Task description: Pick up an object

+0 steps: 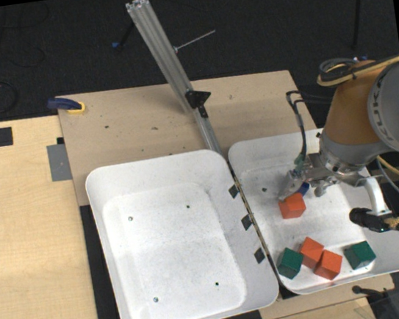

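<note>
The orange block (pixel 292 206) nearest the gripper (pixel 301 186) lies alone in the upper middle of the right bin (pixel 258 155), apart from the others. The gripper sits just above and to the right of it, so close that their outlines meet, but the block is not visibly between the fingers, so it does not count as held, and I cannot tell how wide the pincer stands because the wrist hides it. Toward the bin's front edge lies a cluster: a green block (pixel 290 262), two orange blocks (pixel 311 249) and (pixel 329 263) touching each other, and a second green block (pixel 359 254) a little apart to the right. The left bin (pixel 106 184) lies alongside. To do this step well, I judge the lone block the best target, with free space on every side. The gripper should be centred over it, fingers straddling two opposite flat faces rather than a corner, lowered until they reach well down the sides, and closed before any lift. An off-centre descent would likely nudge it aside.
</note>
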### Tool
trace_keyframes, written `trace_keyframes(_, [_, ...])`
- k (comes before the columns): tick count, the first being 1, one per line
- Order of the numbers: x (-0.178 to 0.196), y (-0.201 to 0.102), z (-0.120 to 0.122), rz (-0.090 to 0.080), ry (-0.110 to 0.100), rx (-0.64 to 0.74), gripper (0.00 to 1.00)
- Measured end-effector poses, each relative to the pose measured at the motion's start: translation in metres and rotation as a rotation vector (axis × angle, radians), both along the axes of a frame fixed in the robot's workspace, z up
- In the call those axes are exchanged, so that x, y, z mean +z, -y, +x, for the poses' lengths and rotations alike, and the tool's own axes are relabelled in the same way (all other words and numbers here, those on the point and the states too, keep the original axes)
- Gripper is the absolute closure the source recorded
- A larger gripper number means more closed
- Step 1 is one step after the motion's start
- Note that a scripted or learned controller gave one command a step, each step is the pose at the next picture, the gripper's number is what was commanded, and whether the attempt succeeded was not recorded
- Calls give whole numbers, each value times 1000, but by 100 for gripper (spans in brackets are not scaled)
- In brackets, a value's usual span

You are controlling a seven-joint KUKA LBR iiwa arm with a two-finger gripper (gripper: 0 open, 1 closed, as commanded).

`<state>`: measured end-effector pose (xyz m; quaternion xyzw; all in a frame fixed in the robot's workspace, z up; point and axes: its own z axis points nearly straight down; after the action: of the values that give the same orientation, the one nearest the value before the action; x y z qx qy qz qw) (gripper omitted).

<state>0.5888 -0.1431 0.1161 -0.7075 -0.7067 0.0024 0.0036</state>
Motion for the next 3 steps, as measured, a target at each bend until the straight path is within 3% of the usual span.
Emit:
trace_keyframes(1, [13,1,1,0,4,-6,100])
trace_keyframes(3, [118,9,-7,-3,12,2,100])
